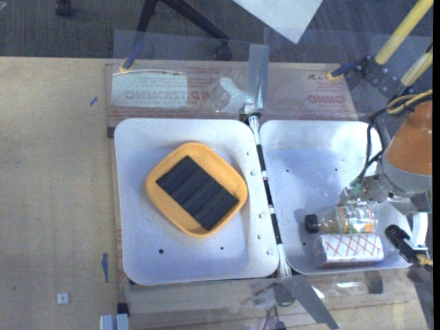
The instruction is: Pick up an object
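A wooden bench point(55, 184) on dark carpet carries two white bins. The left bin point(137, 253) holds one yellow dish point(159, 191) at its centre. The right bin's point(309, 150) front right corner holds one bottle point(340, 220) and one red-patterned box point(350, 249). The gripper point(368, 194) hovers over the bottle; its state cannot be told.

A robotics lab or workshop is showing here: a wooden bench point(55, 184) is carrying two shallow white bins point(137, 253) fixed side by side, a grey-and-orange robot arm point(411, 150) is reaching in, and an office chair's wheeled base point(148, 5) is standing on grey carpet point(34, 33).
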Available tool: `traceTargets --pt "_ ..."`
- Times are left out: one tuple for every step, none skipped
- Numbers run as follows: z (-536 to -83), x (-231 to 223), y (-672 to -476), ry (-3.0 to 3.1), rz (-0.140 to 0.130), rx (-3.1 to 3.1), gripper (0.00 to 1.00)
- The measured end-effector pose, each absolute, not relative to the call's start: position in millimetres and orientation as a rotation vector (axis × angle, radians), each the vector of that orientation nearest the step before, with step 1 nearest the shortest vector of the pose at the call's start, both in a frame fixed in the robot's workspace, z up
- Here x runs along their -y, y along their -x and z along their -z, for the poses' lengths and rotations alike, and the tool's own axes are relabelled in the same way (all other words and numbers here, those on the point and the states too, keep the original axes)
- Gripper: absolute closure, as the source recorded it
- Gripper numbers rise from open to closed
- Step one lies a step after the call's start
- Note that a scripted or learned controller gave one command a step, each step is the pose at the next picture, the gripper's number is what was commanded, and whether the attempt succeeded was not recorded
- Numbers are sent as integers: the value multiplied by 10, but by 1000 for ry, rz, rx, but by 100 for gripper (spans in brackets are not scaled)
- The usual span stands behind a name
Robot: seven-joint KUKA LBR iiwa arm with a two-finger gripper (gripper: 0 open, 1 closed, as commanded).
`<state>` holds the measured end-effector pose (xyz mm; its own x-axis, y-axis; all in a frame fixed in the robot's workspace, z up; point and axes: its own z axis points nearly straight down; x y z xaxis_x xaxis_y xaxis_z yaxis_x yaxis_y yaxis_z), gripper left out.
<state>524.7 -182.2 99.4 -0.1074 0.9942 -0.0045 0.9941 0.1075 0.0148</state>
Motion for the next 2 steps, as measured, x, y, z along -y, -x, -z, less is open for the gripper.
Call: traceTargets --pt "-998 1824 -5252 -2089 -14 -2326 0" --pt "-1018 1807 -5028 -2025 -53 -2313 0"
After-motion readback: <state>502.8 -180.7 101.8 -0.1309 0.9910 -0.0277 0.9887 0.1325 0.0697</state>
